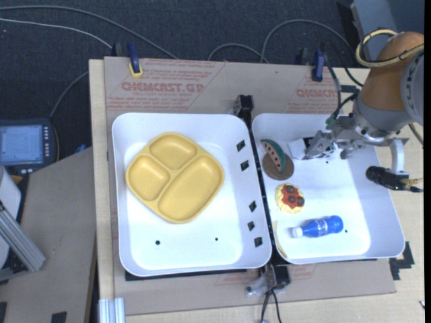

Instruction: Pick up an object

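Observation:
The right bin point(363, 210) holds three things. A brown slice with a green rim point(275, 159) lies at its left side. Below that sits a small yellow piece topped with red point(290, 198). A blue bottle with a white cap point(318, 227) lies on its side near the front. My gripper point(322, 147) hangs low over the back of this bin, to the right of the brown slice and apart from it. Nothing shows between its fingers.
In the left bin point(135, 247) rests a yellow tray with three compartments point(175, 177). A black divider with clips point(252, 180) runs between the bins. Blue clamps point(135, 60) and cables sit at the bench's back edge.

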`<state>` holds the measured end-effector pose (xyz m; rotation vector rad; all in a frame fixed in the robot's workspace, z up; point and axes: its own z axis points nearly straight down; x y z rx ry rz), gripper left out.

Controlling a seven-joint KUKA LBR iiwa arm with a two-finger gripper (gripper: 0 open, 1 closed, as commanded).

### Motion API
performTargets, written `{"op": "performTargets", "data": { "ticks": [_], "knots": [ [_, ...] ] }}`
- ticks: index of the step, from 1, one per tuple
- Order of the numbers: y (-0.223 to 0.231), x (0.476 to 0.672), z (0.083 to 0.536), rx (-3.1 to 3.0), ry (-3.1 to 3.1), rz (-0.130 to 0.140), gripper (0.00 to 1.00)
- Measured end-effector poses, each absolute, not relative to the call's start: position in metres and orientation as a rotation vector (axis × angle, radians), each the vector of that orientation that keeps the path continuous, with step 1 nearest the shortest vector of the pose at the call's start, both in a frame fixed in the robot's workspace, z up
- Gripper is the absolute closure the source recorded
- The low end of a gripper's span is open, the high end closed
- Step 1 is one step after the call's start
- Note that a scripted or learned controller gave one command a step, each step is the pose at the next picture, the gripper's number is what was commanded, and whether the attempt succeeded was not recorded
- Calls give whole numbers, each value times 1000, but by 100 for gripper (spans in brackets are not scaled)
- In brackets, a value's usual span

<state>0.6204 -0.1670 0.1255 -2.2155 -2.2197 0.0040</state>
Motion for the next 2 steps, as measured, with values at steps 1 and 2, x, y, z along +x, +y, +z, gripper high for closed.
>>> {"op": "performTargets", "data": {
  "ticks": [1,2],
  "knots": [
    [-167,622,140,-2219,-2224,-2,100],
    [-166,617,204,-2224,-2227,-6,100]
  ]
}}
